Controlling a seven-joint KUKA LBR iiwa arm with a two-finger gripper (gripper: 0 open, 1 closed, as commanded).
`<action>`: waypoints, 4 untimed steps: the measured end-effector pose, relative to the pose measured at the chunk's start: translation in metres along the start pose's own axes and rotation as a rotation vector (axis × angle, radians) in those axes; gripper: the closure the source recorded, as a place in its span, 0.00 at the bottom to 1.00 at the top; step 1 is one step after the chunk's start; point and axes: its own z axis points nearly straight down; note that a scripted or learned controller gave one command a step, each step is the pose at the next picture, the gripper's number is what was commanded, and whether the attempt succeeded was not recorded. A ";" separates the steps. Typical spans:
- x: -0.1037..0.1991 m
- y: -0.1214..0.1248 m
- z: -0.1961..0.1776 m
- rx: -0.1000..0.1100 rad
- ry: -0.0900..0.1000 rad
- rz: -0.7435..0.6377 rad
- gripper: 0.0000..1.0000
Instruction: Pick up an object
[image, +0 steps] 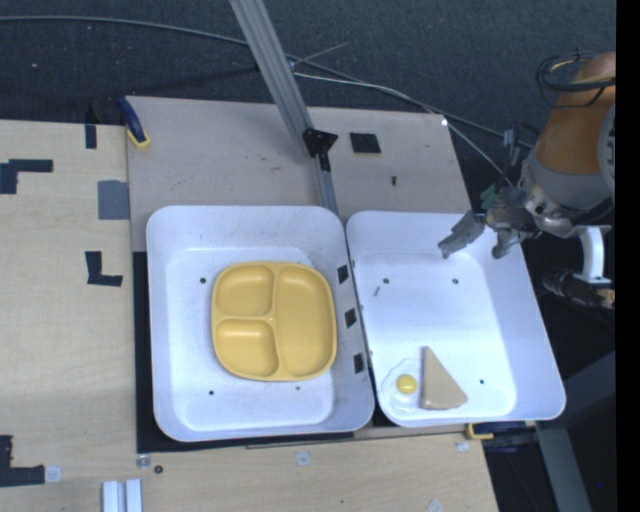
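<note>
1. Tool (482, 237) hangs over the far right corner of the right bin (520, 300), its two fingers spread apart with nothing between them.
2. Nearest candidates for the pick lie together at the near edge of the same bin: a tan wedge (438, 382) and, just beside it on the left, a small white-and-yellow fried egg toy (403, 384).
3. From the tool, both lie toward the near edge and slightly left, well apart from it. The wedge's long axis runs roughly from far to near, its point facing the far side.
4. Bin floor between tool and wedge is bare white and flat; the near wall stands close to both items, which may crowd a grasp.
5. Left bin (170, 300) holds a yellow divided plate (273, 320), farther off across the divide.
6. Bench (60, 300) lies beyond.
</note>
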 end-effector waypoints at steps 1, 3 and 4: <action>-0.004 0.008 0.054 0.003 0.000 0.000 0.00; -0.001 0.009 0.136 -0.002 -0.002 -0.001 0.00; -0.001 0.010 0.124 -0.008 -0.005 -0.002 1.00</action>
